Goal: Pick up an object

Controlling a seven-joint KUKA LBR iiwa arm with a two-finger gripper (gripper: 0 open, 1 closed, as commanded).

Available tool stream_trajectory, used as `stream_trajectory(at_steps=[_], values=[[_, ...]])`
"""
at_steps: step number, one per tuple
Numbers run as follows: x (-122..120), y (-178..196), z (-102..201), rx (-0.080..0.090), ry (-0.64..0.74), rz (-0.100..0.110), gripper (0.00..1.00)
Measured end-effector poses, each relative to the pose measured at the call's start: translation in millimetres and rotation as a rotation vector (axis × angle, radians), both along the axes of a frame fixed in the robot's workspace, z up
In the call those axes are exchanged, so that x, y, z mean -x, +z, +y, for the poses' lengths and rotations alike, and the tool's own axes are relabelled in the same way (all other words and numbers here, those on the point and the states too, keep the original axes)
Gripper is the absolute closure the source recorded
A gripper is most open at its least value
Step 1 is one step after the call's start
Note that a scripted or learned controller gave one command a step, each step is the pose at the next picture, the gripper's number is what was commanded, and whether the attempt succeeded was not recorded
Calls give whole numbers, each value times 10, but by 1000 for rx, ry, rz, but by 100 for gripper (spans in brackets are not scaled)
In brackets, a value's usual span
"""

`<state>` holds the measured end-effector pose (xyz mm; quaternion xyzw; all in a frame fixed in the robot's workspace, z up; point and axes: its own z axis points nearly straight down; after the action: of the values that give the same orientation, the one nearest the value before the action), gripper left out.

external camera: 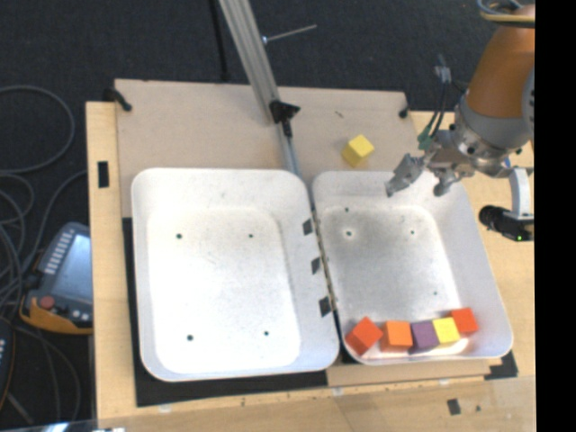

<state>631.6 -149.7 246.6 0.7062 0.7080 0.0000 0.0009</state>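
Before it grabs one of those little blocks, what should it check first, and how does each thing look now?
1. Blocks to pick: ok, a row of blocks lies along the near wall of the right bin.
2. Pincer carrying nothing: ok, fingers apart with nothing between them.
3. Pincer above a block: not ok, it hangs over the bin's far rim.
4. Yellow cube in a bin: not ok, it sits on the bench.
5. Room for fingers between blocks: cannot tell.
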Motion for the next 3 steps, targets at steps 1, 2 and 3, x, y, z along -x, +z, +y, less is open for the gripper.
stream_trajectory(at_steps=[1,2,3], values=[[295,184,48,-1,-4,0,0],[104,1016,253,1,3,-10,0],[283,1597,572,0,3,-8,0]])
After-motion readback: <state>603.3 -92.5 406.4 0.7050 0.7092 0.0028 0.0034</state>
